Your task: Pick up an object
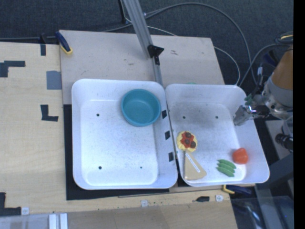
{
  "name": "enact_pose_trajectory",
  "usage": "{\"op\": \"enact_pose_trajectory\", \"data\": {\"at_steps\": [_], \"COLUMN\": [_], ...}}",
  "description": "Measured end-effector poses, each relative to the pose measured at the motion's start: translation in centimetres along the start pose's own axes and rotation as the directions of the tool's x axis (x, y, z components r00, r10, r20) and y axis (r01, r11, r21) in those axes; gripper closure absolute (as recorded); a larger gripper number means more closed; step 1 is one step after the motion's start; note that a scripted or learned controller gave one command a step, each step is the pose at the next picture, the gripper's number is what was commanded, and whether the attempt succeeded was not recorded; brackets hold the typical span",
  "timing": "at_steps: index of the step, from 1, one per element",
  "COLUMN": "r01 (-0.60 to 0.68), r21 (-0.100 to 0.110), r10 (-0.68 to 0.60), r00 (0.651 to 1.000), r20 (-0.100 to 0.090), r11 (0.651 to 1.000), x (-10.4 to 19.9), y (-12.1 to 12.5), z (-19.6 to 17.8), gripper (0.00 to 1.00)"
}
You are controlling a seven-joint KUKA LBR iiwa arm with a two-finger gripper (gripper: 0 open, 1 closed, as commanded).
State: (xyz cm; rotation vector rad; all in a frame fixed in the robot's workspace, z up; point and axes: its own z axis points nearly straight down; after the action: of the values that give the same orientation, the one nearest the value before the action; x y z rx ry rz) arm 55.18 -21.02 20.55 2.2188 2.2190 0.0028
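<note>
A blue bowl (140,107) stands at the back of the left bin (86,128). In the right bin (205,109) a pizza slice toy (189,154) lies near the front left. A green pea pod (226,167) and a small red-orange object (240,155) lie at the front right. My gripper (241,114) hangs at the right bin's right rim, above and behind the red-orange object, with nothing seen in it.
A grey metal bar (140,25) slants down from the top to the seam between the bins. Cables (224,42) run behind the right bin. A yellow-blue clamp (64,43) sits at the board's back left corner.
</note>
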Motion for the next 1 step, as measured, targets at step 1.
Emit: {"op": "enact_pose_trajectory", "data": {"at_steps": [1], "r01": [0.0], "r21": [0.003], "r10": [0.0], "r00": [1.0], "r20": [-0.001], "r11": [1.0], "x": [0.01], "y": [0.03], "z": [-1.65], "gripper": [1.0]}}
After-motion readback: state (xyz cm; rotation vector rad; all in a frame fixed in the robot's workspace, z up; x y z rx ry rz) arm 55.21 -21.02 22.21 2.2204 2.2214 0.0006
